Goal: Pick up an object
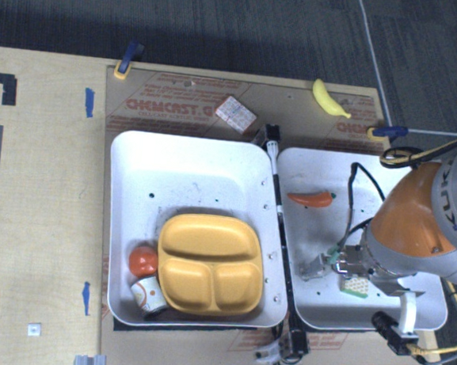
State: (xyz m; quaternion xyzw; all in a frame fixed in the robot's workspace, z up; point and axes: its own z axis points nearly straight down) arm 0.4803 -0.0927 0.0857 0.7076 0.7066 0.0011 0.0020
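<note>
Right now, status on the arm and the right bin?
Gripper low in right white bin, finger state unclear. Red chili pepper lies apart, untouched. Small green-white item beside wrist.

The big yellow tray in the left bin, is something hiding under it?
Peeking out at the yellow tray's left edge are a red-orange ball and a small white-and-orange toy. The tray covers part of each, and whatever else lies beneath it on the left bin's floor is hidden.

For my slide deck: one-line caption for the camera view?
Arm's end effector low in right bin near a red pepper; yellow tray in left bin.
</note>
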